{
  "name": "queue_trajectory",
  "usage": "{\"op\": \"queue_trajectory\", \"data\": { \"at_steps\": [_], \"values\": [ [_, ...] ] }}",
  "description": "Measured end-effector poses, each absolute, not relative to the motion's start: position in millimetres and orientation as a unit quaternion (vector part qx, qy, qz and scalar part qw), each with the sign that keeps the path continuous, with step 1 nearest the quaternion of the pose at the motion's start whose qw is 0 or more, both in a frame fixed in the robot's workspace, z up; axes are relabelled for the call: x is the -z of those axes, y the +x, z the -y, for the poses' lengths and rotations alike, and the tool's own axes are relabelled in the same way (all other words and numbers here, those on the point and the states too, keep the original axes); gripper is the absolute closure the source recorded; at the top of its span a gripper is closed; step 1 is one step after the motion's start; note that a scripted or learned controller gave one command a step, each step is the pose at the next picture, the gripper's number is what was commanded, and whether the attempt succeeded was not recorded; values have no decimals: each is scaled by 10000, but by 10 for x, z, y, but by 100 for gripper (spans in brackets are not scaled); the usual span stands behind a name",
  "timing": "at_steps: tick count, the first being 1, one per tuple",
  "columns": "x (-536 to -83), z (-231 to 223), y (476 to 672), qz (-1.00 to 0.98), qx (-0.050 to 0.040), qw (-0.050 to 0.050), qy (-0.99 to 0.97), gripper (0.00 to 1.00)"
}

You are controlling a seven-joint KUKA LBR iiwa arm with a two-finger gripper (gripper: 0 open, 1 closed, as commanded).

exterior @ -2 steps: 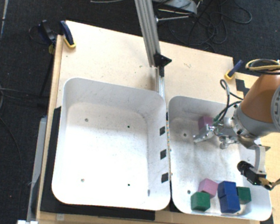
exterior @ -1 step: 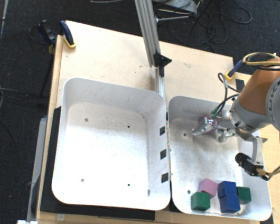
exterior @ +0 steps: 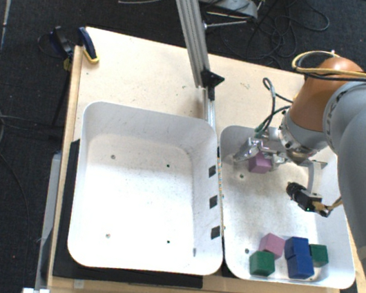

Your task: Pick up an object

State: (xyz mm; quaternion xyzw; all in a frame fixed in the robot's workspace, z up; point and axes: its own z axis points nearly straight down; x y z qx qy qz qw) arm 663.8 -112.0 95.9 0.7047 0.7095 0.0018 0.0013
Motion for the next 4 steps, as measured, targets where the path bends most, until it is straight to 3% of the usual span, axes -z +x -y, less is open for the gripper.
{"op": "queue_trajectory", "data": {
  "at_steps": [1,2,3,4],
  "values": [
    [-1057,1151,6625,-7089,-3,17,7053,100],
    [-1633,1078,6429,-7071,-16,19,7071,100],
    [-1975,420,6544,-7102,-28,10,7039,100],
    [-1945,-304,5822,-7103,8,-33,7039,100]
  ]
}}
